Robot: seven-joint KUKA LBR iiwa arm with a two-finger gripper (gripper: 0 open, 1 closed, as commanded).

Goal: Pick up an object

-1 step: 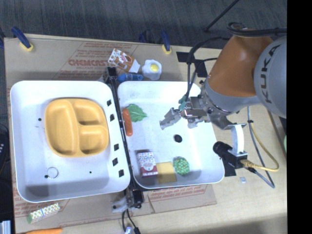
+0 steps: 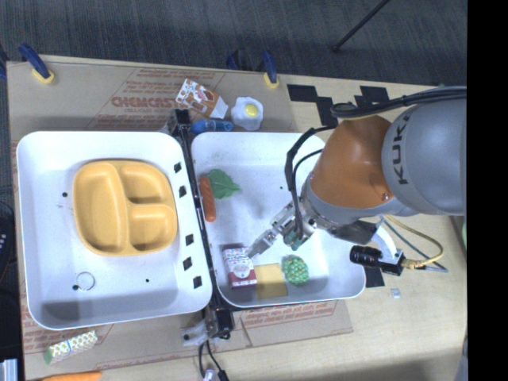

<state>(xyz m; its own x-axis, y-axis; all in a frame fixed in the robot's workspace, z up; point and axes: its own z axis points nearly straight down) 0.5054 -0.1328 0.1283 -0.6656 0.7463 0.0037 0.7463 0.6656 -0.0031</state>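
The right bin (image 2: 262,153) holds a green leaf toy (image 2: 222,184), an orange sausage-shaped toy (image 2: 207,198), a small red box (image 2: 238,265), a yellow block (image 2: 270,279) and a green knobbly ball (image 2: 295,270). My gripper (image 2: 276,243) hangs low over the front part of this bin, just above and between the red box and the green ball. It is open and nothing sits between its fingers. One fingertip (image 2: 255,248) reaches close to the top of the red box.
The left bin (image 2: 32,213) holds a yellow divided plate (image 2: 125,205). Behind the bins lie a small carton (image 2: 193,95), a blue item (image 2: 211,125) and a white and yellow toy (image 2: 248,113). A wrapped packet (image 2: 71,345) lies at the front left.
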